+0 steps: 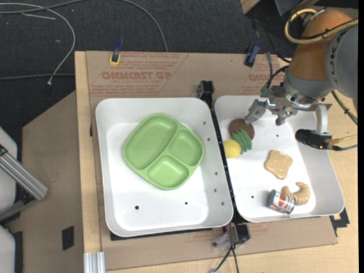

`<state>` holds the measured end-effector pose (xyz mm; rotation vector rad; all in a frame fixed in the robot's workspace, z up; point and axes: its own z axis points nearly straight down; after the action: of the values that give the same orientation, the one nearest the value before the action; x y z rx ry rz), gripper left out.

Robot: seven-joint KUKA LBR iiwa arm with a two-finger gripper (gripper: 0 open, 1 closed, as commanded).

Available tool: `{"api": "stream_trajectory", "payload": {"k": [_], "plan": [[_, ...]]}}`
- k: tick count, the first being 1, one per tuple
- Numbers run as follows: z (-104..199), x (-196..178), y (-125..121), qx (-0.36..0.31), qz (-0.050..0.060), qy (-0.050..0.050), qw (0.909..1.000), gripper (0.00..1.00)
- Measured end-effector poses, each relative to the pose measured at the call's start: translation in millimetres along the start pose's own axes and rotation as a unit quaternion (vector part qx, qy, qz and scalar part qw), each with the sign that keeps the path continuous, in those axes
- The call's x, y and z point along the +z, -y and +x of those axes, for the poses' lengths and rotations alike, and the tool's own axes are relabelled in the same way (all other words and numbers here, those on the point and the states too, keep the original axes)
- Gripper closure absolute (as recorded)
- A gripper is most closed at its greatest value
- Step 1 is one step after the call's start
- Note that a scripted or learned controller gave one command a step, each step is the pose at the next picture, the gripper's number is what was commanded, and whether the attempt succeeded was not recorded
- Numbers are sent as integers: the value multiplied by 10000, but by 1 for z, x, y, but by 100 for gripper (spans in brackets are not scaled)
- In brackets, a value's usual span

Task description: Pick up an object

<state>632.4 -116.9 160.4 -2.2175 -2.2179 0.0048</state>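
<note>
Green divided plate (pixel 164 151), white bins (pixel 114 169), yellow lemon (pixel 232 148), tan toast (pixel 278 164), red-and-white can (pixel 280 201)

A robotics lab: two white bins (pixel 162 220) clamped onto cardboard sheeting (pixel 85 152), loose cables (pixel 62 16) across dark carpet (pixel 34 84).

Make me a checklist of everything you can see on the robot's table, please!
Surface: brown cardboard sheet under two shallow white bins, left and right.
Job's things: right bin holds brown-green toy burger, yellow ball, tan toast slice, beige croissant, small tin can.
Clutter: green divided plate in left bin.
Hand: two-finger hand above right bin, open, holding nothing.
Cables: grey cable on dark floor.
Surroundings: blue clamps.
</note>
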Motion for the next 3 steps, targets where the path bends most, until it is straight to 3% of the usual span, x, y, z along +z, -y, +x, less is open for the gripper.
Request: {"api": "stream_trajectory", "payload": {"k": [1, 2, 3], "plan": [[4, 63, 3, 1, 4, -4, 10000, 0], [4, 71, 1, 0, -39, 2, 10000, 0], [4, 58, -1, 1, -79, 3, 10000, 100]]}}
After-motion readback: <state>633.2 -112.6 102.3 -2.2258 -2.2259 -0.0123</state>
